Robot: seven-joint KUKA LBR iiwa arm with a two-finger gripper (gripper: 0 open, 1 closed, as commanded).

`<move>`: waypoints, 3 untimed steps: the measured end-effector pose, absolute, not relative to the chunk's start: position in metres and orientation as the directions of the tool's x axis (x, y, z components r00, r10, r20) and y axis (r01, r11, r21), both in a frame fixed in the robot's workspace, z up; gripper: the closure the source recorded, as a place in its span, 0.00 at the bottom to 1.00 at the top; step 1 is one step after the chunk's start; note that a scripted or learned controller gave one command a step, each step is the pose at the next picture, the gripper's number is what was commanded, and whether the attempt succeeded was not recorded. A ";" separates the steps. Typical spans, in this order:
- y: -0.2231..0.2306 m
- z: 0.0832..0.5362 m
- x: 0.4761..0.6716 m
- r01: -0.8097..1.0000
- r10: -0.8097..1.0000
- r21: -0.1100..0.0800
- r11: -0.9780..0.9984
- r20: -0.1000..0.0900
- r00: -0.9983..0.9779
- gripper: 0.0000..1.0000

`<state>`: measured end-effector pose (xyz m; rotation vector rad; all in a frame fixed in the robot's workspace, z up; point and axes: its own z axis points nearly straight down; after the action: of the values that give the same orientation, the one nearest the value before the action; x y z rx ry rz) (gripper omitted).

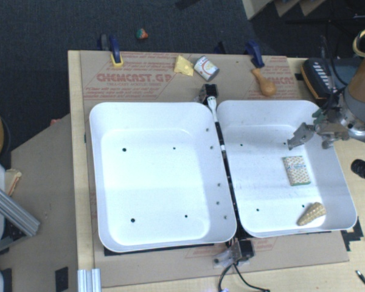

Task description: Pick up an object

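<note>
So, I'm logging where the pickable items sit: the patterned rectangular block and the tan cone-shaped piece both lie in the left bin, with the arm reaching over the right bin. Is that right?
Not quite. The camera view shows the patterned rectangular block and the tan cone-shaped piece both lying in the right bin, not the left bin. The rest holds: the arm reaches over the right bin.

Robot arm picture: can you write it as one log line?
gripper: over right bin, holding nothing | patterned block, cone: lying in bin | pick: not yet done
</note>
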<state>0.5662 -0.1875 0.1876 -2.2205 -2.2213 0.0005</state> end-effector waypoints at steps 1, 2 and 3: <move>-0.221 0.082 0.565 1.000 1.000 -0.003 0.000 0.011 0.000 0.00; -0.208 0.085 0.526 1.000 1.000 -0.005 0.000 0.003 0.000 0.00; -0.195 0.084 0.489 1.000 1.000 -0.005 -0.001 0.003 0.001 0.00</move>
<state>0.4895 -0.1950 0.0844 -2.2181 -2.2167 0.0017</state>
